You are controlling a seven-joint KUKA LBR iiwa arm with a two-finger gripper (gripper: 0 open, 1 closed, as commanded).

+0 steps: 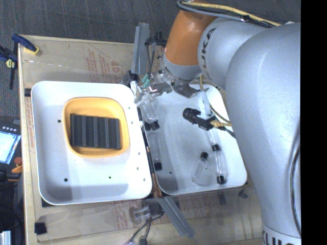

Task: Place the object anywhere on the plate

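Observation:
A yellow plate [96, 105] lies in the left white bin [51, 182], and a dark grey ridged block [96, 131] rests on it. In the right white bin [179, 185] lie clear tubes with black caps: one long tube [216, 154] at the right, a shorter one [200, 168] beside it, and another [155, 152] along the left wall. My gripper [147, 110] hangs over the far left corner of the right bin, close to the wall between the bins. I see nothing that it clearly holds.
The grey arm with its orange band [184, 34] covers the far right part of the right bin. A grey metal bar [140, 47] stands behind the bins. A blue-and-yellow clamp [24, 43] sits at the bench's far left corner.

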